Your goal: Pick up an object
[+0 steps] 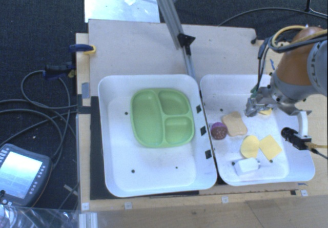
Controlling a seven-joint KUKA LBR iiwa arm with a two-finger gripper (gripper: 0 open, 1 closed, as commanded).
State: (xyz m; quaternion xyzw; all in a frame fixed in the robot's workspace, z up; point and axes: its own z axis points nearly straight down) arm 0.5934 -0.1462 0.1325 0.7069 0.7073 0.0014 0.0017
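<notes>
My gripper (pixel 254 106) is low in the right bin (pixel 220 86), near its back right part. A small yellow piece (pixel 266 112) lies just to its right, partly hidden by the wrist. In front of the gripper, to the left, lies a tan bread-like slice (pixel 234 123), with a dark purple ball (pixel 219 130) beside it. Nearer the front edge lie a round yellow chip (pixel 250 146), a square yellow slab (pixel 270 147) and a white block (pixel 247 165). I see nothing lifted off the bin floor.
The left bin (pixel 115 160) holds a green divided plate (pixel 163 117). A grey pole (pixel 169 6) slants down to the wall between the bins. A black fitting (pixel 293 138) on the arm hangs over the right bin's right side.
</notes>
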